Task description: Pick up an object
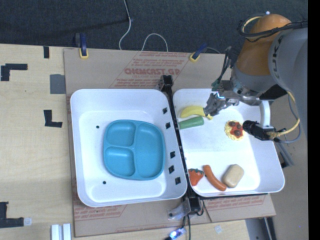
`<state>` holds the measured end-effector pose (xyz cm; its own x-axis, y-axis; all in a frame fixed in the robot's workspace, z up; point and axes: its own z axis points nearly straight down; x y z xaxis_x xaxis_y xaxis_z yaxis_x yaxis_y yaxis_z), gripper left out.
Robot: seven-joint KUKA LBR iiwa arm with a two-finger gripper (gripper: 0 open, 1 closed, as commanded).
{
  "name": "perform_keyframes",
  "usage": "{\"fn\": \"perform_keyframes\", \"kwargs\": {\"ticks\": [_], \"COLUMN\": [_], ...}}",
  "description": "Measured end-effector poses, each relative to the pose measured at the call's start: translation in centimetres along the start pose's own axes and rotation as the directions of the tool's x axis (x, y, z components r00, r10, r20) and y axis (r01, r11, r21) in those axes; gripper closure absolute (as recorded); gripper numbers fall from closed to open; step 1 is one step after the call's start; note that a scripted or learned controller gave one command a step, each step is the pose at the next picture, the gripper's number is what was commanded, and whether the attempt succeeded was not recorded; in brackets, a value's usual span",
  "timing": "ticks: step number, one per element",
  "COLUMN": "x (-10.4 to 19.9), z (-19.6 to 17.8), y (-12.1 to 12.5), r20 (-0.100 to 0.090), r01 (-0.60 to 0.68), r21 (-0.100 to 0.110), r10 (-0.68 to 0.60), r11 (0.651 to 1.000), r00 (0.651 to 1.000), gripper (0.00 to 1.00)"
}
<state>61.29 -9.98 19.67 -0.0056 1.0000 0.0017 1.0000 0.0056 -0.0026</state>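
My gripper (212, 107) hangs low over the back of the right bin (267, 154), just right of a yellow banana (192, 112). A green cucumber-like piece (191, 123) lies right below the banana. Further right sits a small round yellow and red pizza-like piece (233, 130). Along the bin's front lie a red and green strawberry-like piece (196, 176), an orange sausage (214, 178) and a tan bread roll (233, 175). Nothing shows in the gripper's grasp.
A blue divided plate (134, 149) lies in the left bin (82, 134). A black divider (172, 129) runs between the two bins. The grey arm with its orange band (262, 39) reaches in from the upper right, with a black cable part (257, 131) over the right bin.
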Motion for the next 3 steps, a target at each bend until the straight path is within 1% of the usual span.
{"fn": "perform_keyframes", "kwargs": {"ticks": [2, 3], "x": [10.3, 16.3], "z": [1.0, -0.6], "y": [-2.4, -3.3], "r20": [0.0, -0.001], "r01": [0.001, 0.003], "r21": [0.001, -0.002], "r10": [-0.001, -0.003], "r11": [1.0, 1.0], "r00": [1.0, 1.0], "gripper": [1.0, 1.0]}}
